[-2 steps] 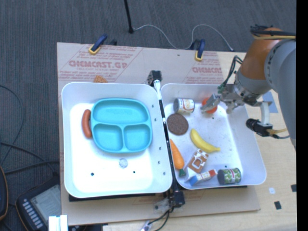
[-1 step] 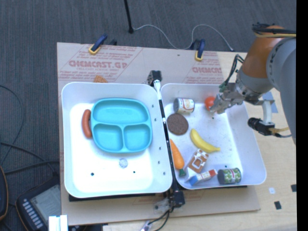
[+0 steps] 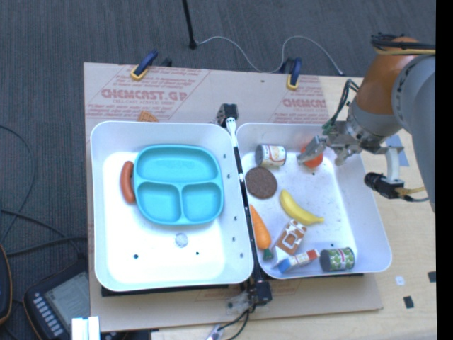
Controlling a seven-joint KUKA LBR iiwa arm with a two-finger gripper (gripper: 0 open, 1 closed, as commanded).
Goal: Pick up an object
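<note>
A green-labelled can (image 3: 337,258), its writing unreadable, lies nearest; board (image 3: 146,95) reads "CHEMCAST GP"; pincer (image 3: 326,149) pinches a red object (image 3: 312,154).

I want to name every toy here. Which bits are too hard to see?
- Orange-red thing by the gripper: partly behind the gripper, so its kind and any grip are unclear.
- Small boxed item: label too small.
- Dark can: label too small.
- Arm: cut off at the right edge.
</note>
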